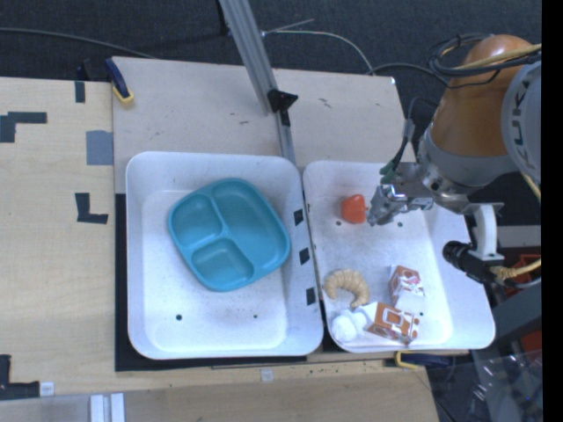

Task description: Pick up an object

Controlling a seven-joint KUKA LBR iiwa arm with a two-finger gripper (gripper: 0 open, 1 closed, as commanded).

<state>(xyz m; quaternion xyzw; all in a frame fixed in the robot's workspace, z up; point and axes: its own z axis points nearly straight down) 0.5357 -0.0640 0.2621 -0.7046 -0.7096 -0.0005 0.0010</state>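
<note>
Hovering pincer (380,211) just right of small orange-red rounded object (354,208), perhaps fruit, finger state unclear

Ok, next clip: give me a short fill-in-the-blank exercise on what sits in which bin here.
1. The blue divided tray lies in the ____ bin as the camera sees it.
2. The tray has ____ compartments.
3. The small red-orange object lies in the right bin, just to the camera's ____ of the pincer.
4. The croissant lies in the same bin as the ____ object.

Missing words: left; three; left; red-orange
</note>
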